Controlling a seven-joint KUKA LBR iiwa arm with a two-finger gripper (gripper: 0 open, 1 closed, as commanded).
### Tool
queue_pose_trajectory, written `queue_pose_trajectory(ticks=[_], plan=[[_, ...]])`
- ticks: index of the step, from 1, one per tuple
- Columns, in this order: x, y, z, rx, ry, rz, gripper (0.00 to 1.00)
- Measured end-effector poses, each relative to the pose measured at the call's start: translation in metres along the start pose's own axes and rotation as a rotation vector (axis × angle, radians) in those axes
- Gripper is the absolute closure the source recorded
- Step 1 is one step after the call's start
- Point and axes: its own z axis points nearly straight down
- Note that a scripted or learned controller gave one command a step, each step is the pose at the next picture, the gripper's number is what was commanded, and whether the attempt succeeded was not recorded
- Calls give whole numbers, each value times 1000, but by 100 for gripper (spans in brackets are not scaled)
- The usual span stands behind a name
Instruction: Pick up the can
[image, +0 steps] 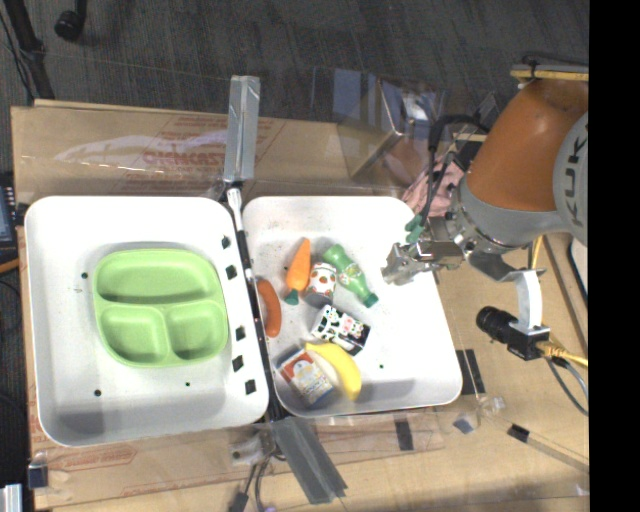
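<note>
My fingers (400, 266) are dull grey metal; my wrist shell (520, 150) is glossy orange. The bins (60, 250) look like smooth matt white plastic, the green tray (160, 310) soft-sheened plastic. The can (306, 377) wears a glossy printed label. The bench (130, 140) is pale rough board.

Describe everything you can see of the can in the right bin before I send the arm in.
The can lies near the front edge of the right bin, tipped on its side with one round end facing up toward the camera. Its label looks white with red and orange print; details are too small to read. A yellow banana rests against its right side, and a black-and-white spotted item sits just behind it. The gripper is apart from it, over the bin's far right.
</note>
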Motion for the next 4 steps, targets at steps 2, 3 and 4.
queue_pose_trajectory(ticks=[2, 3, 4], plan=[[1, 1, -20, 4, 0, -11, 100], [1, 2, -30, 5, -1, -16, 100], [18, -35, 28, -3, 3, 422, 100]])
